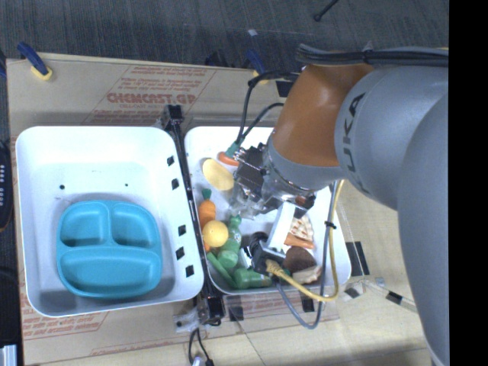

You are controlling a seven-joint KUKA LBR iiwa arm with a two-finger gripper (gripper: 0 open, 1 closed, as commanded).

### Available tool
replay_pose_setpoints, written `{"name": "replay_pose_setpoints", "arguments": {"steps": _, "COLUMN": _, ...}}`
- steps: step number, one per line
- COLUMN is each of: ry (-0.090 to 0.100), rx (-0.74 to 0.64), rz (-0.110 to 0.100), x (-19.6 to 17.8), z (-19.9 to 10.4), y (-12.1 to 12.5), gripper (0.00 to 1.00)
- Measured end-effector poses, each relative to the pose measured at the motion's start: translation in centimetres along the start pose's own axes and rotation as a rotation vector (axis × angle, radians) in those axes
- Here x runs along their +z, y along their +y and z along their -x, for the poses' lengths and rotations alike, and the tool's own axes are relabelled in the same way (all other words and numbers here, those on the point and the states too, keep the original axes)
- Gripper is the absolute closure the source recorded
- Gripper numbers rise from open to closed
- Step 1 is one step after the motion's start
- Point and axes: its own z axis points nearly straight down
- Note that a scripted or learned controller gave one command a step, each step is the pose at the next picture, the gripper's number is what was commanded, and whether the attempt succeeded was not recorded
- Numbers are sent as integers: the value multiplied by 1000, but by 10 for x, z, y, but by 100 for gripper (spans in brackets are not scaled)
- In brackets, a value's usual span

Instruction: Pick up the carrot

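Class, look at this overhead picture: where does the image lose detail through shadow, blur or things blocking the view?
Camera view: even lighting, soft shadows along the left bin's inner walls; the arm looms large and slightly soft, blocking much of the right bin; the end effector sits in shade amid clutter, its details hard to read; the blue tray is sharp.

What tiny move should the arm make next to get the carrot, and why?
Probably a short shift toward the left wall of the right bin. The gripper hangs among the toy food, while the carrot lies just left of it, against that wall, above a yellow lemon. It is not yet over the carrot.
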Motion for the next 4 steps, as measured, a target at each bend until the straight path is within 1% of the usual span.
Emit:
{"name": "replay_pose_setpoints", "arguments": {"steps": 1, "ry": -2, "rx": 382, "rz": -10, "x": 77, "z": 13, "y": 18, "gripper": 100}}
{"name": "replay_pose_setpoints", "arguments": {"steps": 2, "ry": -4, "rx": 368, "rz": -18, "x": 67, "z": 12, "y": 17, "gripper": 100}}
{"name": "replay_pose_setpoints", "arguments": {"steps": 3, "ry": -2, "rx": 609, "rz": -5, "x": 31, "z": -25, "y": 22, "gripper": 100}}
{"name": "replay_pose_setpoints", "arguments": {"steps": 4, "ry": -2, "rx": 609, "rz": -6, "x": 31, "z": -25, "y": 21, "gripper": 0}}
